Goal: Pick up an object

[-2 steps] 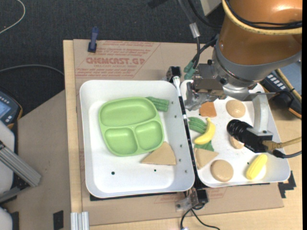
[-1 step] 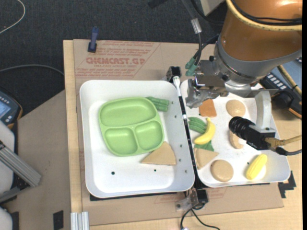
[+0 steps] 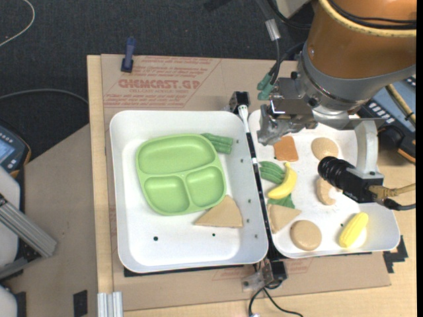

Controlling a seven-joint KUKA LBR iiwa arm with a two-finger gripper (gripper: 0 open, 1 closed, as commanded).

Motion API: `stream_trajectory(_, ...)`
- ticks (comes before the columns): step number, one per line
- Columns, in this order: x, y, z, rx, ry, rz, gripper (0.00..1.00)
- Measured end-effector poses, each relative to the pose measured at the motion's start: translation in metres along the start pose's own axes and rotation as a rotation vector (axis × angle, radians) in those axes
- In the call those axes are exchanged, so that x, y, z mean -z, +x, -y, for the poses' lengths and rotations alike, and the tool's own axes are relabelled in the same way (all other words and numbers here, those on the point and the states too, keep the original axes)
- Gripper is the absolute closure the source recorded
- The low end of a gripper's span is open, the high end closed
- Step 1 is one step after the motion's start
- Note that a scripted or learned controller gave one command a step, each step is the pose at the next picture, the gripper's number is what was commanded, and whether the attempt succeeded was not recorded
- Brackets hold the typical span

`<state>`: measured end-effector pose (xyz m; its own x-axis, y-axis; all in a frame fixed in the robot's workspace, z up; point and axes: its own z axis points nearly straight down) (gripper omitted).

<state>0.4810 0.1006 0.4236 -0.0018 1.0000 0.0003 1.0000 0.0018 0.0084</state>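
Camera view: the gripper (image 3: 272, 132) is hanging over the right bin's (image 3: 390, 226) far-left corner, its closure impossible to tell, while the orange slice (image 3: 286, 148) is lying just beside it, toward the bin's middle, lengthwise front to back.

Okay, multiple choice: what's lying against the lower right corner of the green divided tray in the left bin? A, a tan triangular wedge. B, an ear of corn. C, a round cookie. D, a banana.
A: a tan triangular wedge lies in the left bin, touching the lower right corner of the green divided tray.
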Motion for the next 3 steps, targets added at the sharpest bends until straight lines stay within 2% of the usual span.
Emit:
stream_trajectory(1, 0.010, 0.000, -0.001, 0.000, -0.003, 0.000, 1.00)
stream_trajectory(2, -0.059, -0.081, 0.003, -0.011, 0.017, 0.003, 1.00)
stream_trajectory(3, -0.156, -0.020, 0.005, 0.003, 0.022, 0.000, 1.00)
